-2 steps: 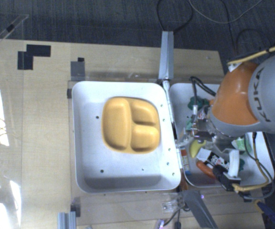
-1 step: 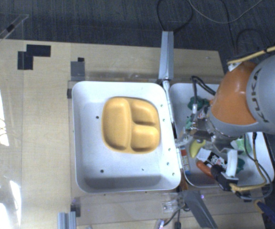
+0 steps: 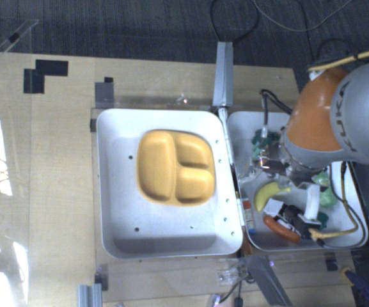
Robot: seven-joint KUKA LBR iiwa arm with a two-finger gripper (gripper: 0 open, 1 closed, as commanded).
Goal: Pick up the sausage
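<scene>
a: what do we see first?

b: we see the wooden bench (image 3: 43, 203), and the grey arm (image 3: 363, 114) with its orange band coming in from the right, over the right bin (image 3: 358, 234).

a: and the left bin (image 3: 107, 171)?

b: we find one yellow tray (image 3: 174, 167) there, with three hollows, lying about in the middle, a little toward the bin's far edge.

a: where do we put the claw (image 3: 275, 167)?

b: over the right bin, toward its left edge, about midway between the far and near edges. we see it from above, under the wrist, so we cannot tell whether it is spread or pressed together, and we see nothing held in it.

a: what lies in that bin?

b: we see a banana (image 3: 267, 196) just below the claw in the view, by the left edge. the sausage (image 3: 280, 228), reddish orange, lies along the bin's near edge, toward the near left corner, close to the banana and apart from the claw. we also see a green thing (image 3: 326, 197) toward the right edge, and a smaller green bit (image 3: 261, 139) near the far left corner. we cannot tell what those two are.
</scene>
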